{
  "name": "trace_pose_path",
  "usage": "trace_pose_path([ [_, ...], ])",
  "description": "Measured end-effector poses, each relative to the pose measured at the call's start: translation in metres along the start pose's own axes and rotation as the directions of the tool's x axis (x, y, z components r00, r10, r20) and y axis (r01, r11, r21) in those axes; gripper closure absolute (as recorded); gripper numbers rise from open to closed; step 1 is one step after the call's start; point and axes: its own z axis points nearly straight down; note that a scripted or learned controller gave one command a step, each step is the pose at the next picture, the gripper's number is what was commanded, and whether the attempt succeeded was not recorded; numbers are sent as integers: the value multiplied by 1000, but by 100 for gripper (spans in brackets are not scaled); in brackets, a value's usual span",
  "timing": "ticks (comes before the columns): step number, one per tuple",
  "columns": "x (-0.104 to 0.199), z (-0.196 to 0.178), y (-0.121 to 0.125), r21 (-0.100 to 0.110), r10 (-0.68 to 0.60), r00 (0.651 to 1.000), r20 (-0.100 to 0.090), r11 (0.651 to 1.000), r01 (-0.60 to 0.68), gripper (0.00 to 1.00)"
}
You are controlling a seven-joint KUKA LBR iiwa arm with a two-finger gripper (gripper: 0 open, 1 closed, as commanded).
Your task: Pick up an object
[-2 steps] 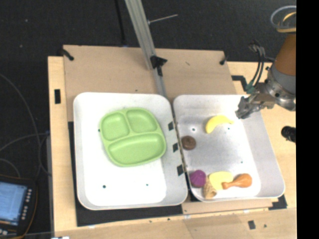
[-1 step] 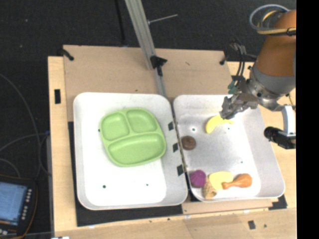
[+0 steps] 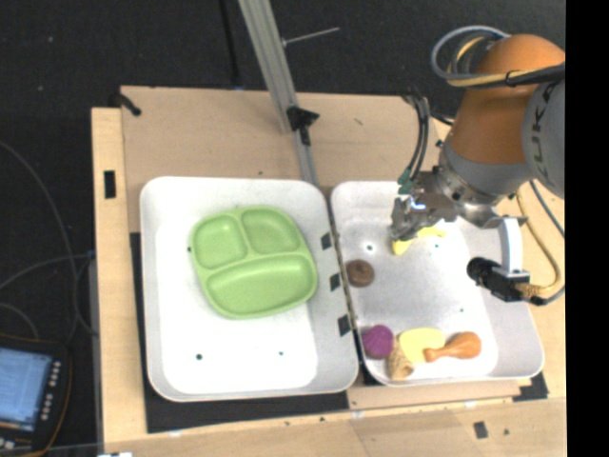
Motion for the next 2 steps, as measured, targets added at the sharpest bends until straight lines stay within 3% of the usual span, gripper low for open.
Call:
trace_pose_path([
  [2, 97, 25, -16, 0, -1, 1000, -1, 1000, 1, 100],
])
